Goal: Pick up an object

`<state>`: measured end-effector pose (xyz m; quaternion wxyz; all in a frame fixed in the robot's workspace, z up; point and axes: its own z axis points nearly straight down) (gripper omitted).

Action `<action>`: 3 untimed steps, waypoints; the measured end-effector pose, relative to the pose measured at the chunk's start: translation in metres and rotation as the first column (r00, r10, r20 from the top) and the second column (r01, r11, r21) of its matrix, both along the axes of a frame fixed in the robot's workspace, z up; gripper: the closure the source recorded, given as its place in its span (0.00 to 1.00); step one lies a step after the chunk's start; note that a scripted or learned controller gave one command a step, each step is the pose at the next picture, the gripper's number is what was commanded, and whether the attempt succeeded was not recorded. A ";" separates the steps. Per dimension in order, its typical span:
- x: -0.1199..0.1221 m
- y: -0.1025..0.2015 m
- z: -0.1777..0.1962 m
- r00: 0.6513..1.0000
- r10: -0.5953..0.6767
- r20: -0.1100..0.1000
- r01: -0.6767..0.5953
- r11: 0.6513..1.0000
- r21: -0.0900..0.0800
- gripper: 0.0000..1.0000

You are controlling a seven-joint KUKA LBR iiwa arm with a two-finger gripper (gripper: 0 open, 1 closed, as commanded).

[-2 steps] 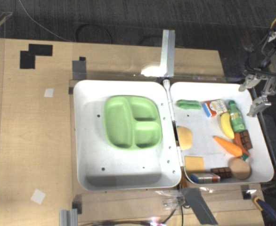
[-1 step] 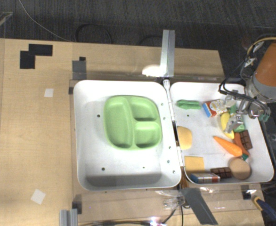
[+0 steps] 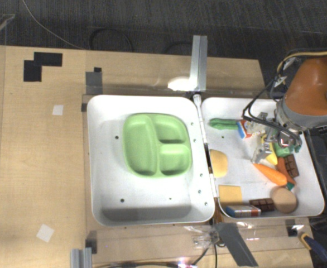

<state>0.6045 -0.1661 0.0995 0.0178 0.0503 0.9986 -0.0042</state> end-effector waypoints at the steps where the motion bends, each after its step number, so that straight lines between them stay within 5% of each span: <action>1: -0.048 0.024 -0.010 0.990 -0.137 -0.019 0.138 0.990 0.010 0.00; 2: -0.086 0.002 -0.009 0.987 -0.163 -0.014 0.163 0.987 0.010 0.00; 3: -0.110 0.036 -0.009 0.991 -0.132 -0.011 0.132 0.991 0.007 0.00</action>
